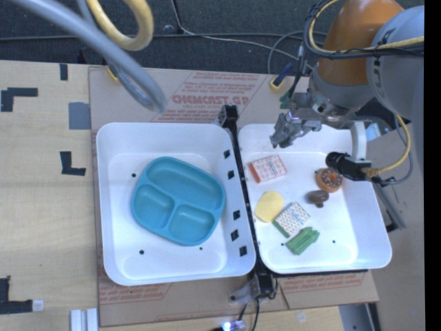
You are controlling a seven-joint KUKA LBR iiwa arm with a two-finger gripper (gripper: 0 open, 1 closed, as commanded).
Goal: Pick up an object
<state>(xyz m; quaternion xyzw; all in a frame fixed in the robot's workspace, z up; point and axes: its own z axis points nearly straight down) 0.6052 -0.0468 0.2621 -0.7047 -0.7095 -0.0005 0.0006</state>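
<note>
The right bin [358,247] holds several small items: an orange-and-white packet [267,168], a yellow piece [269,206], a white patterned packet [292,218], a green object [302,241], a brown lump [318,198] and an orange round item [329,179]. My gripper [287,135] hangs over the back of the right bin, just above and behind the orange-and-white packet. Nothing shows between its fingers. The left bin [120,254] carries a blue divided plate [178,200].
A black divider [238,185] runs between the two bins. A yellow hose [127,9] and a grey tube [103,43] cross the upper left. Cables [386,164] trail along the right bin's far edge beside the arm.
</note>
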